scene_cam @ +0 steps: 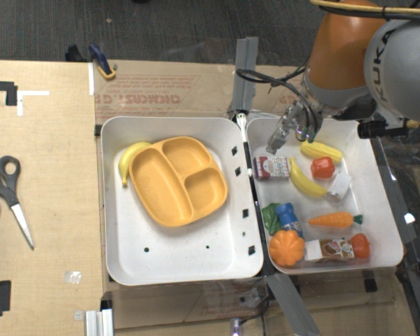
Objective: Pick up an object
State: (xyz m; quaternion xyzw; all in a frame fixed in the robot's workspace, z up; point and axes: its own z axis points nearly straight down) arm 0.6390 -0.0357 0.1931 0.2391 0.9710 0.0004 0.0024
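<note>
The banana [306,180] lies near the middle of the right bin [378,257], at about five o'clock from the tool [288,128], with a small carton [271,167] touching its upper end and a tomato [322,167] just beside it. You would do best to bring the tool down over the banana's bare middle, clear of both neighbours, before closing. The arm [364,54] reaches in from two o'clock, wrist tilted down toward the bin's top-left corner, and I cannot tell how wide the tool stands.
</note>
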